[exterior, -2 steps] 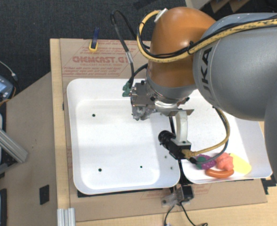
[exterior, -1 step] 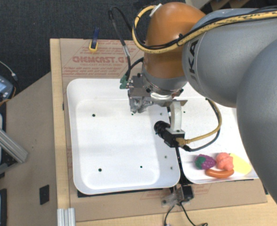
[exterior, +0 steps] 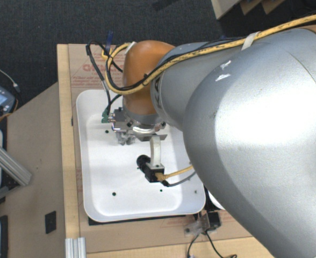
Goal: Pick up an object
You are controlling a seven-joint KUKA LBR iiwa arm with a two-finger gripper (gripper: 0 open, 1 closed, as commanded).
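Observation:
My gripper (exterior: 126,137) hangs low over the far half of the left white bin (exterior: 96,160), pointing down under the orange band of the wrist (exterior: 142,74). A small green bit (exterior: 105,116) shows at the gripper's left side, just above the bin floor. I cannot tell whether it is a loose object or part of the tool. The grey arm hides the right side of the bin and nearly all of the second bin.
The bench's brown border (exterior: 66,144) runs along the left of the bin. Bare white bin floor with two small dark dots (exterior: 114,193) lies in front of the gripper. Cables (exterior: 101,63) loop over the bin's far edge.

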